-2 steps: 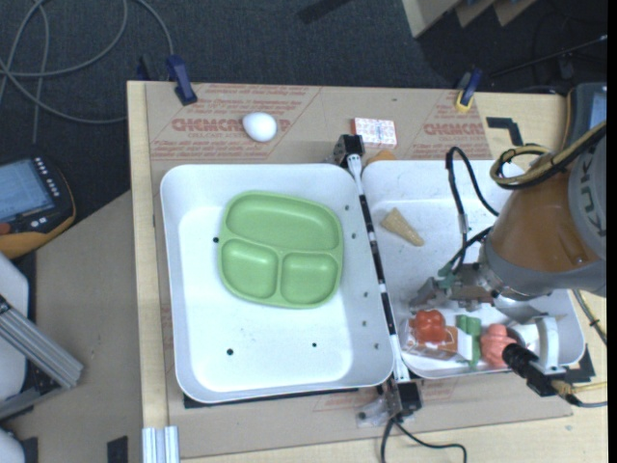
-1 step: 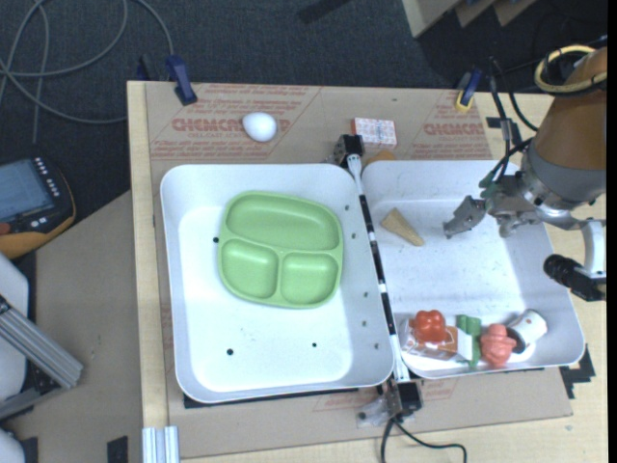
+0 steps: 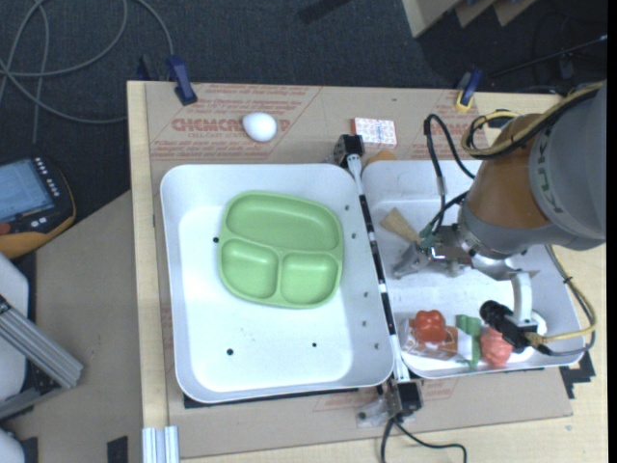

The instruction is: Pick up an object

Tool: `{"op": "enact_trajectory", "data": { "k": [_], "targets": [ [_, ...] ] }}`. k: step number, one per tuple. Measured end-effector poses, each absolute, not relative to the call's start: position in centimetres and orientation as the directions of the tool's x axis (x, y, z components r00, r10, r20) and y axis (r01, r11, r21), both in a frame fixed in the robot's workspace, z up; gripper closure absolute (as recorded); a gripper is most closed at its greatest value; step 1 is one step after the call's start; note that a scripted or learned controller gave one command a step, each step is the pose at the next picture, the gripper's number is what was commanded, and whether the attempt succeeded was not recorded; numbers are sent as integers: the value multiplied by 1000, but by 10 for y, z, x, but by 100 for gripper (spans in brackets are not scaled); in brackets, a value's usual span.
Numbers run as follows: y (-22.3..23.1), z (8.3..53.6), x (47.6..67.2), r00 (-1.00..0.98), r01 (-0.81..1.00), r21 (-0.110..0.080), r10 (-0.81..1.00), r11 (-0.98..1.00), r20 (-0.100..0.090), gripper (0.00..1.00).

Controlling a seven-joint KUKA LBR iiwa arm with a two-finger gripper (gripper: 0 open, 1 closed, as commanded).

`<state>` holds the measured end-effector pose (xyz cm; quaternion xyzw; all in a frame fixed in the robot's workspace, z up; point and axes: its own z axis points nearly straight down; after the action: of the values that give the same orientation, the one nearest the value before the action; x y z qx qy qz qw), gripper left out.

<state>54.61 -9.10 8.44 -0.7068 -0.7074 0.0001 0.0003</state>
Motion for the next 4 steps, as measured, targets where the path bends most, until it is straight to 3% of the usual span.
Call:
{"op": "enact_trajectory", "data": {
  "k": [1,2,3,4],
  "targets": [
    [-119,85,614,-1,1000,1,1000,1,-1,0],
    [-216,86,654,-4,1000,-1,1000,4,8,0],
    [-156,173,621,-2,1000,1,1000,2,0,0],
    [-99,108,622,-1,1000,-2,1000,1,1,0]
  ]
}}
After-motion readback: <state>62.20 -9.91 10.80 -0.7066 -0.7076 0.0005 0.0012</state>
